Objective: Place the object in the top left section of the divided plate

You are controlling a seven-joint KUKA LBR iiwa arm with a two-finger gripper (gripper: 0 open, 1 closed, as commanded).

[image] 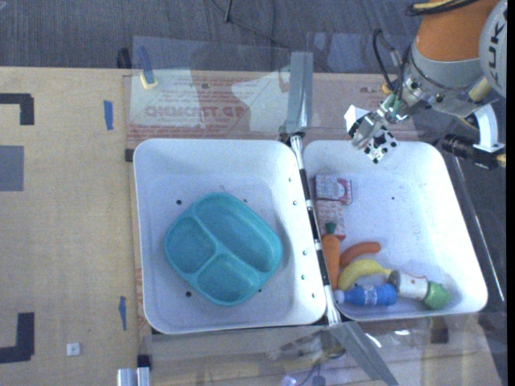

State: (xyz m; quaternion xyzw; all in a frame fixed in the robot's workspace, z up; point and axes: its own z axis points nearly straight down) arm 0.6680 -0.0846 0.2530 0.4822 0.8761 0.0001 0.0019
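A teal divided plate (224,248) lies in the left bin (161,167), turned at a slant, with nothing in its three sections. My gripper (375,137) hangs over the back edge of the right bin (451,207), far from the plate. Along the right bin's left and front sides lie a small pink and white packet (332,189), a carrot (331,256), an orange sausage-shaped piece (360,251), a banana (361,273), a blue bottle (369,297) and a white tube with a green cap (422,289).
A grey divider (310,223) separates the two bins. A clear panel and cardboard (209,95) stand behind the left bin. The wooden bench (64,215) stretches to the left, with blue tape marks.
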